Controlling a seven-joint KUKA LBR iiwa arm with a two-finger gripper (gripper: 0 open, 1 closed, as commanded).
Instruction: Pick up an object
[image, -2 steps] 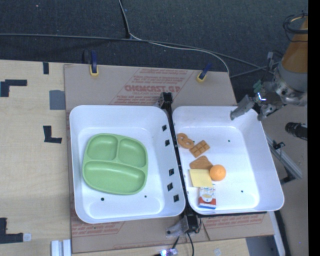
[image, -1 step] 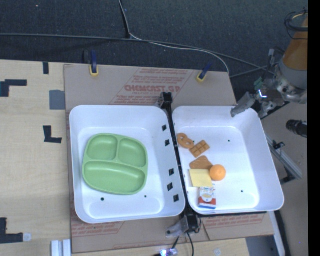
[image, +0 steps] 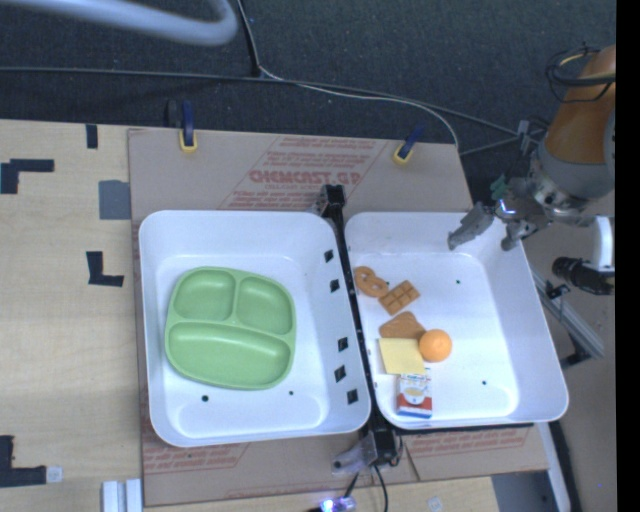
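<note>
Objects: small carton (image: 414, 393), label unreadable; cardboard (image: 300, 175) reads "CHEWCAST".

The wooden surface (image: 60, 330) carries a cardboard sheet (image: 290, 170). Two white bins, left (image: 160, 400) and right (image: 520, 340), sit on the sheet, touching each other.

Both white bins (image: 160, 300) look like smooth, faintly glossy plastic, and the green divided tray (image: 232, 326) in the left one has the same moulded plastic sheen. They rest on matt brown cardboard (image: 300, 170) laid over a pale wood-grain surface (image: 50, 330). The tool (image: 490, 228) looks like dull grey metal, the orange ball (image: 435, 345) smooth and matt.
</note>
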